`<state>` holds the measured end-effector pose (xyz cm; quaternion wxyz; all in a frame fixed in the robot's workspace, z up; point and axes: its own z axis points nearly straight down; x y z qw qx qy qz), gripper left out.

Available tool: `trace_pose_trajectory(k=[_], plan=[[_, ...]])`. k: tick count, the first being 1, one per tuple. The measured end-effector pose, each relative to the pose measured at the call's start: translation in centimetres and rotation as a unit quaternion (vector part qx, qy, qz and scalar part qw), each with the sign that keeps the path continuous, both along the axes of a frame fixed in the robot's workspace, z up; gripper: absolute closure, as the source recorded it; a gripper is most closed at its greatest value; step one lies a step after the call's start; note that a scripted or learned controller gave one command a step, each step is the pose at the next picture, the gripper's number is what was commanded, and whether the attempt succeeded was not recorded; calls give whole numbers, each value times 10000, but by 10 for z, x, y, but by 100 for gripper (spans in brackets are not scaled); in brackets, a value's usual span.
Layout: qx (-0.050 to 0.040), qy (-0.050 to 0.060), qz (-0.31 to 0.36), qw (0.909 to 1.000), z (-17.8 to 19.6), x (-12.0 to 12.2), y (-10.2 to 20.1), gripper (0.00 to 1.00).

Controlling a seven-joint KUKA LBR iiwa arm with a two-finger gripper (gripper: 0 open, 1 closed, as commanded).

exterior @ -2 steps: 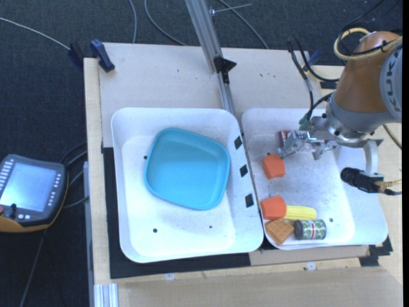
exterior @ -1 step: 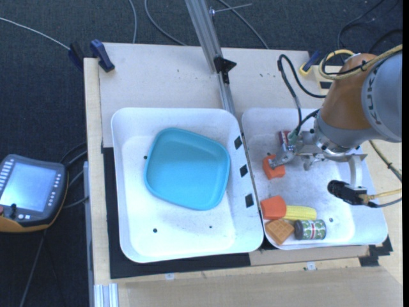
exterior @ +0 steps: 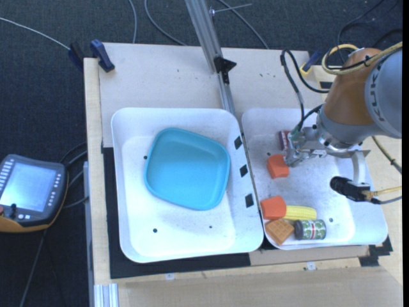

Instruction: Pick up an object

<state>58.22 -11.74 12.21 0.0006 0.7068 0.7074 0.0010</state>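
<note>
Hung over orange block [exterior: 278,167]; pincer [exterior: 293,153] grip could not be told. Might have nudged block aside, missing it.

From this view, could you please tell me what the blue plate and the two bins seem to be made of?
Blue plate: probably plastic, one even turquoise colour with a soft sheen and rounded corners. Left bin and right bin: probably moulded plastic, matt white, with thin rolled rims and some dark specks.

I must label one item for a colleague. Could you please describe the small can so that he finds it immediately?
Look in the right bin, at its front edge nearest the camera. The can lies on its side there, just below the yellow corn. It is the cluster's only dark cylinder; its neighbours are orange or yellow.
</note>
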Motion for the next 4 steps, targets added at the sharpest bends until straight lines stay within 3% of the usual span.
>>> trace_pose_trajectory(k=[2,3,4], plan=[[-7,-21,-2,10000,113,-2,-13,100],[-2,7,-3,10000,112,-2,-13,100],[3,8,17,10000,116,3,33,100]])
